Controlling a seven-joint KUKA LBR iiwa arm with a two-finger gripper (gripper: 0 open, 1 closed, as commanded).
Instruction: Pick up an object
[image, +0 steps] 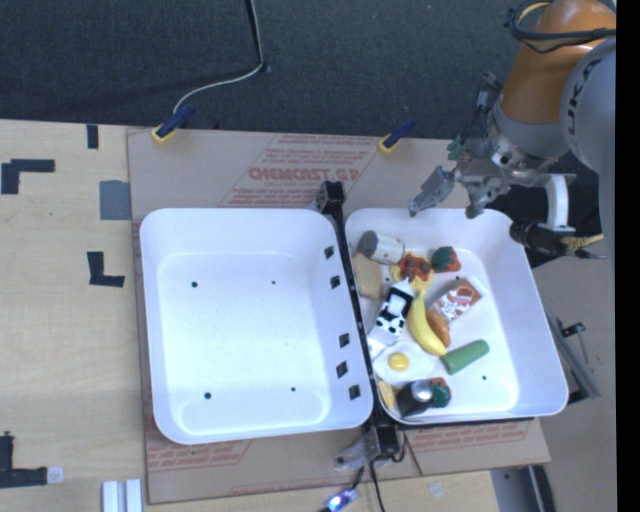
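- Left of the right bin (520, 300): left bin (170, 300), touching it along the middle edge.
- Over the right bin's far rim: pincer (443, 200), spread wide, holding nothing.
- Inside the right bin, near its centre: banana (428, 330).
- Just right of the banana: green cylinder (465, 355).

Bench (60, 300) — cardboard sheet (290, 170) on it, two white bins (160, 240) atop.
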